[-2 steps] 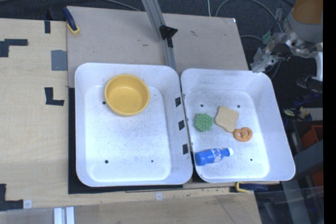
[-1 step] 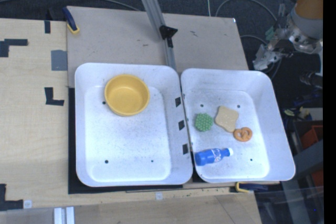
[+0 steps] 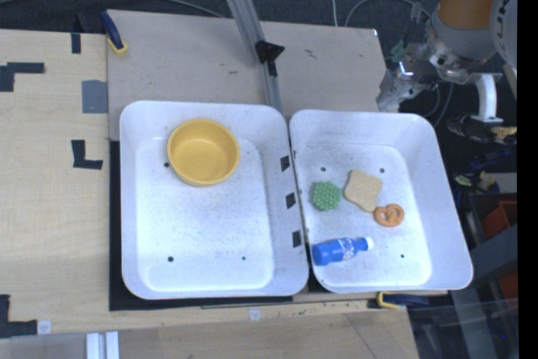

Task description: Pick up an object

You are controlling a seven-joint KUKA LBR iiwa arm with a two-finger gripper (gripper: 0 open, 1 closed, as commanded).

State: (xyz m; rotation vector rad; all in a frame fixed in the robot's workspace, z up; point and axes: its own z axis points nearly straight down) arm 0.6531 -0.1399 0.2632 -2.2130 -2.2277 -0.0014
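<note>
Camera view: gripper hovers off right white bin's far rim, claw state unreadable; best descend vertically over isolated blue plastic bottle, fingers straddling its width.

Even, soft light falls from above on my worktop. The two white bins beside it glare bright and nearly washed out, with faint shadows under their rims. Behind them the floor goes dim. The whole picture looks slightly soft and grainy.
</note>
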